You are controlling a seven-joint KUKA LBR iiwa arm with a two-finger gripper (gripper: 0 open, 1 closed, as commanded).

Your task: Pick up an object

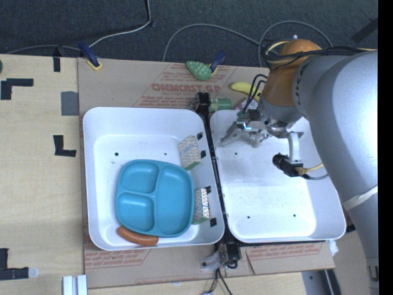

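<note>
While the pincer (245, 135) hangs over the far left corner of the right bin (276, 220), I see its two metal fingers (228, 137) spread wide, with nothing between them. Its tips are close to the bin's white floor, just right of the black divider (212, 165) where the two bins meet. Behind it, the grey arm (344, 115) with its orange band (284, 78) comes in from the right, and a black plug on a cable (287, 163) dangles over the same bin.

Everything I could pick sits in the left bin (101, 165), well apart from the pincer. A blue divided plate (153, 198) lies toward the near side. An orange sausage (138, 236) rests against the plate's near edge. A small patterned packet (189, 149) lies just beyond the plate's far right corner, and a second packet (201, 204) sits between the plate and the divider.

On the cardboard (123, 85) beyond the bins I see a green lump (199, 70) and, further right, a yellow piece (241, 87) partly hidden by the arm.
</note>
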